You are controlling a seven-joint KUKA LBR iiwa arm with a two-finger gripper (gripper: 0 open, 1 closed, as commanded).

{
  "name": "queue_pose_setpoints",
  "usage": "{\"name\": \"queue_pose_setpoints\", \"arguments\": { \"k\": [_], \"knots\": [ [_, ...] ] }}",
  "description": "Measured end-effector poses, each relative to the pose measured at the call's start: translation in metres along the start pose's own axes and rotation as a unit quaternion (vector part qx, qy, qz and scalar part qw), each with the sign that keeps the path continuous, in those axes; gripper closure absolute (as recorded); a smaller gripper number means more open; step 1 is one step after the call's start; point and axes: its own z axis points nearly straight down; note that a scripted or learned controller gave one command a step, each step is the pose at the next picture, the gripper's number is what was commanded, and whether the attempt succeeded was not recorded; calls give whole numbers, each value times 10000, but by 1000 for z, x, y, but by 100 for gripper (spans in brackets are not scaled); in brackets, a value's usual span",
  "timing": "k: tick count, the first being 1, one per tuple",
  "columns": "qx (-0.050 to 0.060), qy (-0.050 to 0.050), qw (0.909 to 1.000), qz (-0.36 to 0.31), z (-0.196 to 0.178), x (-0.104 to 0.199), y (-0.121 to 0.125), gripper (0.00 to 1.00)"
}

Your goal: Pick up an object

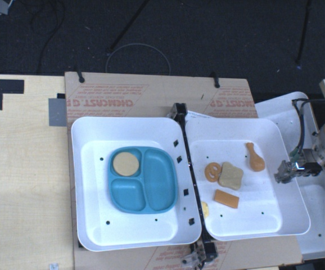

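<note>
My jaws sit at the right rim of the right bin; can't tell how far open, nothing visibly between them. Candidates cluster mid-bin: drumstick-shaped piece nearest me, then pretzel touching the bread slice, orange block just below. I'd go for the drumstick: it lies apart from the rest. Align across its narrow neck, descend straight, close, then lift. Left bin's blue tray with the cookie is well apart; skip.
</note>
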Motion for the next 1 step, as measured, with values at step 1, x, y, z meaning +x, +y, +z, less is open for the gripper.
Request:
{"name": "queue_pose_setpoints", "arguments": {
  "k": [1],
  "knots": [
    [23,17,10000,-12,7,42,15,100]
  ]
}}
